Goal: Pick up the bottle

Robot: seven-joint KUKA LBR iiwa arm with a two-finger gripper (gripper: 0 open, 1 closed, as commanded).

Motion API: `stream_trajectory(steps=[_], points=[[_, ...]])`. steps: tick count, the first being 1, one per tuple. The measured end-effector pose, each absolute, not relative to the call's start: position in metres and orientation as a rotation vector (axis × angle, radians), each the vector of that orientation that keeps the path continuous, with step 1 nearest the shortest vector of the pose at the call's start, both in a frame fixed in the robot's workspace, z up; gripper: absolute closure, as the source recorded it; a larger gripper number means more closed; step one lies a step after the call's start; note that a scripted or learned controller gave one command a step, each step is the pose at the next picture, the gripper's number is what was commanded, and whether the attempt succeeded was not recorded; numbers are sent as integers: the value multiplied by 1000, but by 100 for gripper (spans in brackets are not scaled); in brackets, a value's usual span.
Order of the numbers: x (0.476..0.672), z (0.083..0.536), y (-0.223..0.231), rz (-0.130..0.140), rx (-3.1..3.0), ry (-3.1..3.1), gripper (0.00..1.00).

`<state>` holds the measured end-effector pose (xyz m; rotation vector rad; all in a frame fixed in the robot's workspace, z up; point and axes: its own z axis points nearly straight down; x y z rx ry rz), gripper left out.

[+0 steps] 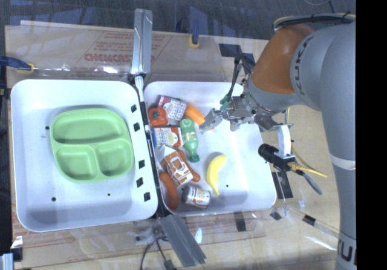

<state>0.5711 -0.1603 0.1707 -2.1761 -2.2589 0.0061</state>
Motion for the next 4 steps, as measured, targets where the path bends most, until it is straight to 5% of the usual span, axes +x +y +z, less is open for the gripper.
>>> stream_trajectory(steps=[1, 2, 3, 4], points=[[537, 107, -106, -7, -2193, -2268, 0], [587, 92, -109, 0, -1892, -2507, 0], [587, 102, -110, 5, -1888, -2511, 100], [657, 192, -66, 1, -1947, -2465, 100]])
